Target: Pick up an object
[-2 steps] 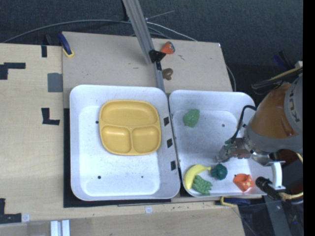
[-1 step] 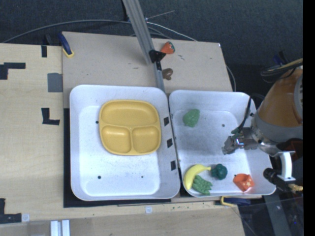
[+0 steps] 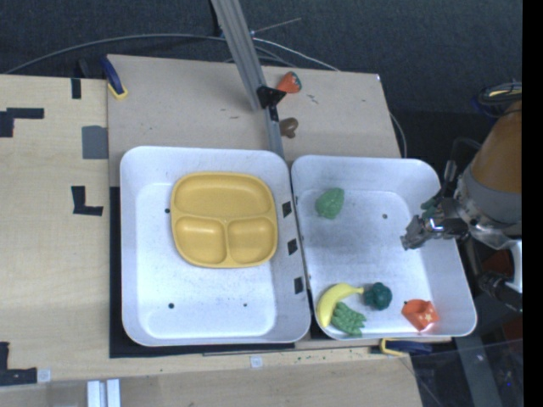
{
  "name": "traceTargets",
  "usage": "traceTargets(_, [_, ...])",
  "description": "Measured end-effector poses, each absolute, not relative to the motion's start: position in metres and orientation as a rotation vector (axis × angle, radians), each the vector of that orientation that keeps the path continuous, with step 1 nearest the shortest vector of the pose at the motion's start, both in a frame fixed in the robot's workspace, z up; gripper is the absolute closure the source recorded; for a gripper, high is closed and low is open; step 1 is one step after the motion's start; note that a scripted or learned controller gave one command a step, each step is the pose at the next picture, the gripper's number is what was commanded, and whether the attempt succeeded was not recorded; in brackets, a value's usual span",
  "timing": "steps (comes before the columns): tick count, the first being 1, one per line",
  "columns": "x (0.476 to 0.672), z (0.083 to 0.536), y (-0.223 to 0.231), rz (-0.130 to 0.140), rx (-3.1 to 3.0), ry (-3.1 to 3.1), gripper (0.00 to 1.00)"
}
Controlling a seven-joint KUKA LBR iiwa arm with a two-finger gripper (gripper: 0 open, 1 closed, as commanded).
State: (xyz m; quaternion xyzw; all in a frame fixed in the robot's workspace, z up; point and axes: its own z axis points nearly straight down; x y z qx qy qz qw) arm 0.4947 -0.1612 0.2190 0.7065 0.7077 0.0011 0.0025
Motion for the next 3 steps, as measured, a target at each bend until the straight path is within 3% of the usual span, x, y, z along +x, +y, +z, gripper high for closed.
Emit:
traceTargets(1, [0.495, 0.226, -0.161, 0.0, 2.22, 2.223, 1.0])
traceTargets(2, [0.503, 0.218, -0.111, -0.001, 2.216, 2.23, 1.0])
traceTargets(3, [0.498, 0.212, -0.053, -0.002, 2.217, 2.232, 1.0])
